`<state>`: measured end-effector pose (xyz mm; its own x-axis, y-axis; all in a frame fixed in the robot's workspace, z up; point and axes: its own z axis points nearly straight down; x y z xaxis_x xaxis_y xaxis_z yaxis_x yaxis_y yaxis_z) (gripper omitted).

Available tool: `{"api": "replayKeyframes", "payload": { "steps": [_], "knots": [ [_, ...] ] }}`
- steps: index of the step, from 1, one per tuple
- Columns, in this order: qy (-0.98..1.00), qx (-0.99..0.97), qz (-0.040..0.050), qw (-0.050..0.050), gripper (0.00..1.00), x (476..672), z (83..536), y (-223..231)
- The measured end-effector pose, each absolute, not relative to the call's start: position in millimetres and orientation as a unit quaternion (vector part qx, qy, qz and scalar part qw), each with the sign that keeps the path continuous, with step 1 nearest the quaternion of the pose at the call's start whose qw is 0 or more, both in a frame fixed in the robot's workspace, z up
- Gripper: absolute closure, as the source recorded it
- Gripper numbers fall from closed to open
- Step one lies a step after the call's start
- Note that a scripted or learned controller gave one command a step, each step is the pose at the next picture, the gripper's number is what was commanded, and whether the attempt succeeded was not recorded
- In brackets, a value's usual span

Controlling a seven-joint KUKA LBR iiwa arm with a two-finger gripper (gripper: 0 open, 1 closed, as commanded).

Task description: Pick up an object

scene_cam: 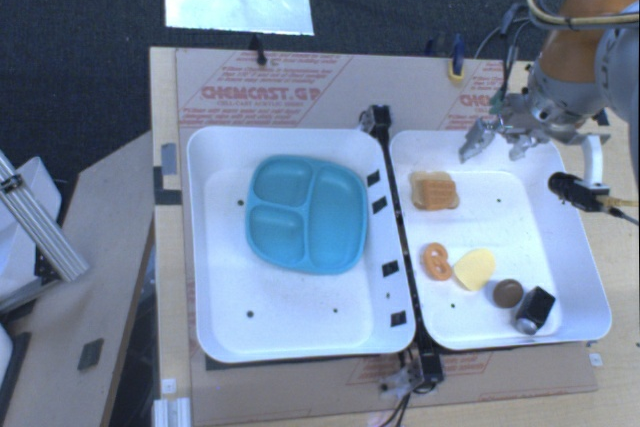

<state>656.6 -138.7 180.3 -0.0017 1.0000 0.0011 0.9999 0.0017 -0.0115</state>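
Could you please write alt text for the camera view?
A grey arm's open gripper hovers above the right bin's far edge, holding nothing; the bin holds toast, a pretzel and other small items. The left bin holds a blue divided plate.

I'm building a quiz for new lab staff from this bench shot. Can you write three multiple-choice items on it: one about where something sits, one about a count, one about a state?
1. Where does the blue divided plate lie?
A. In the left bin
B. In the right bin
C. On the bench outside the bins

2. How many loose items lie in the right bin?
A. Two
B. Five
C. Eight

3. What is between the fingers of the gripper?
A. The toast-like piece
B. Nothing
C. The plate

Answers:
1 A, the plate fills the middle of the left bin.
2 B, the toast-like piece, orange pretzel, yellow chip, brown round piece and black and silver cylinder.
3 B, the gripper hangs over the right bin's far edge with spread fingers and nothing in them.
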Motion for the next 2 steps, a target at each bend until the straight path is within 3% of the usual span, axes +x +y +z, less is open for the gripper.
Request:
{"api": "replayKeyframes", "payload": {
  "steps": [1, 2],
  "knots": [
    [-0.708, -0.706, -0.0003, -0.001, 0.00, 659.3, 190, -138],
    [-0.708, -0.706, 0.0000, -0.001, 0.00, 661.0, 149, -140]
  ]
}}
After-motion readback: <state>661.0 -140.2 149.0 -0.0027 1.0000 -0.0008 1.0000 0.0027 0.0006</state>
